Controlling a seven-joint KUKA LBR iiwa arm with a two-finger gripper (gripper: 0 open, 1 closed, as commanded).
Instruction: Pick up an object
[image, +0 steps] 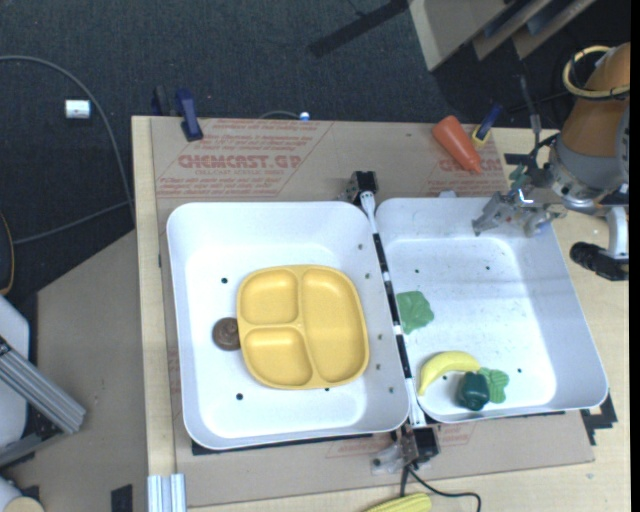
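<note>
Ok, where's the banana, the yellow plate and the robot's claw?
banana (446, 366): camera view, middle of its curved body.
yellow plate (301, 327): camera view, where its dividers meet.
gripper (510, 213): camera view, between its fingertips, above the right bin's far edge.

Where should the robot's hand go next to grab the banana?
Probably across and down toward the banana. The gripper hangs over the right bin's far rim, holding nothing, while the banana lies at the near edge beside a green toy.

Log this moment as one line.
gripper: above right bin's far edge, holding nothing | banana: right bin, near corner | yellow tray: left bin
</note>
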